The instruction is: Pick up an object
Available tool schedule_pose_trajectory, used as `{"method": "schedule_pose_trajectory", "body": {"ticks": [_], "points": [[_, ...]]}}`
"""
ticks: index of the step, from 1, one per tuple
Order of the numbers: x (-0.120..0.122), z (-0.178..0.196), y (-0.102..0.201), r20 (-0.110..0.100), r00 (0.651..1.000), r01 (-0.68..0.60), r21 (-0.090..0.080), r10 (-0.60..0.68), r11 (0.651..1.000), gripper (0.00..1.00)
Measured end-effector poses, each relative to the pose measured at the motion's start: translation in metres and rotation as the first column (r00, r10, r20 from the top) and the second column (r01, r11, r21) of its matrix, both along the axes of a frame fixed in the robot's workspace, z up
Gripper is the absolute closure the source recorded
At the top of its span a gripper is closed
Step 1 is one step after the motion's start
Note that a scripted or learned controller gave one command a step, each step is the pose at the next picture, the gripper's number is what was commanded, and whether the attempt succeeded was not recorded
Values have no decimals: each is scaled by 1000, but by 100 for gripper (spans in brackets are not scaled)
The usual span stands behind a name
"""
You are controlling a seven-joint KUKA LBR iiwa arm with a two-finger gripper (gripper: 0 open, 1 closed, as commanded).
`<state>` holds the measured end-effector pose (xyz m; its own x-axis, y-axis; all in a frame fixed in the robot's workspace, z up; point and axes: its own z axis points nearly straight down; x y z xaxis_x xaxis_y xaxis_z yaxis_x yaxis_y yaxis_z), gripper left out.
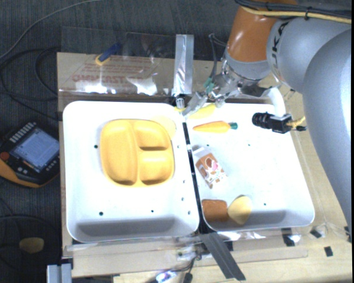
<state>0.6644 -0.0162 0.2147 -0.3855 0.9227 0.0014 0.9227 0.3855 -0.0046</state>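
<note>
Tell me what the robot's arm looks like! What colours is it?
The arm is big, round and smooth, mostly shiny grey, with an orange band above the wrist and dark letters on the grey beside it. Black cables run along the top. The gripper at its tip is small, metal and silvery.

Bench [68,78] bears left bin [82,217]; right bin [283,175] beside.

Part of "KUKA" lettering on the arm [318,46]
</note>
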Motion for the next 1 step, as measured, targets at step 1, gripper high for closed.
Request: {"method": "schedule_pose_trajectory", "body": {"ticks": [1], "points": [[-56,-12,-2,-1,989,-146,-1,146,989,100]]}}
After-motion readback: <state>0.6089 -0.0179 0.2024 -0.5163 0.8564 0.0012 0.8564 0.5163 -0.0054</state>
